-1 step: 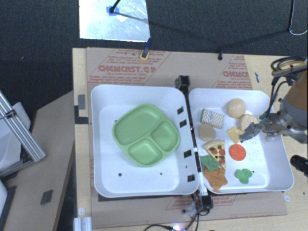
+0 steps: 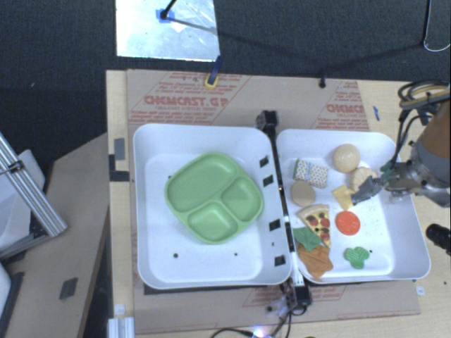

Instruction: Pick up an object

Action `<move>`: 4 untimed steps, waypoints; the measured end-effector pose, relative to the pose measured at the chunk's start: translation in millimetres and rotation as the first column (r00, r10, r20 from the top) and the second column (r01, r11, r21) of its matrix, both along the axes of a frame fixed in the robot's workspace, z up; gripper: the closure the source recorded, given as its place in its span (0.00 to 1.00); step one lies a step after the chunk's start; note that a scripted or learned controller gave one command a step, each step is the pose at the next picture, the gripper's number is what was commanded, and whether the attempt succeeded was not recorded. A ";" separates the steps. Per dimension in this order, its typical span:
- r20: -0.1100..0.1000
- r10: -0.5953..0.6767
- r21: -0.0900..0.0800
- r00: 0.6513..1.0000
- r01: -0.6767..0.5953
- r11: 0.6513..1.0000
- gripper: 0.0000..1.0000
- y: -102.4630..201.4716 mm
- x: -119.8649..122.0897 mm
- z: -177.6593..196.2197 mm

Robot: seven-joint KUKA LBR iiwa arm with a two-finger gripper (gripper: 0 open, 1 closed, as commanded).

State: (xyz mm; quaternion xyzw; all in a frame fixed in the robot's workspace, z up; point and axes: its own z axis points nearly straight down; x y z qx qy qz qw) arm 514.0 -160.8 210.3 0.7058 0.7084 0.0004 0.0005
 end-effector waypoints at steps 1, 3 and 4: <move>-0.003 -0.002 0.001 1.000 0.002 1.000 0.00 0.9 -7.0 -44.5; 0.004 -0.004 -0.002 1.000 0.004 1.000 0.00 7.3 -13.0 -124.2; 0.006 -0.004 -0.002 1.000 0.004 1.000 1.00 6.8 -12.6 -113.4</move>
